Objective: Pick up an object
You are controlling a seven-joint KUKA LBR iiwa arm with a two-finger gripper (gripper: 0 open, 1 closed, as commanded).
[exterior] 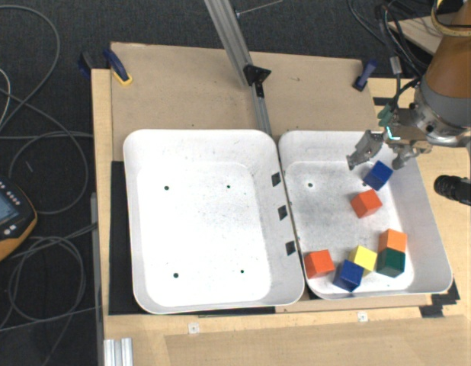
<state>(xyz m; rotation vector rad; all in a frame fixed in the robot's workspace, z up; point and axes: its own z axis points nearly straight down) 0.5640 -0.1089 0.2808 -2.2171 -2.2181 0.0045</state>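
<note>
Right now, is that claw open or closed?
Open: the gripper shows two fingers spread apart above the blue block, holding nothing.

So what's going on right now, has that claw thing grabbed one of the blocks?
Gripper open, over right bin, nothing between its fingers. Blue block just below it, red block close beside. Nothing in the way.

Two bins sit side by side on the desk (182,82). All the blocks lie in the right bin (418,227): two blocks (366,203) near its middle, one behind the other, and a cluster of five (357,261) along its front edge. The left bin (144,204) lies beside it.
</note>
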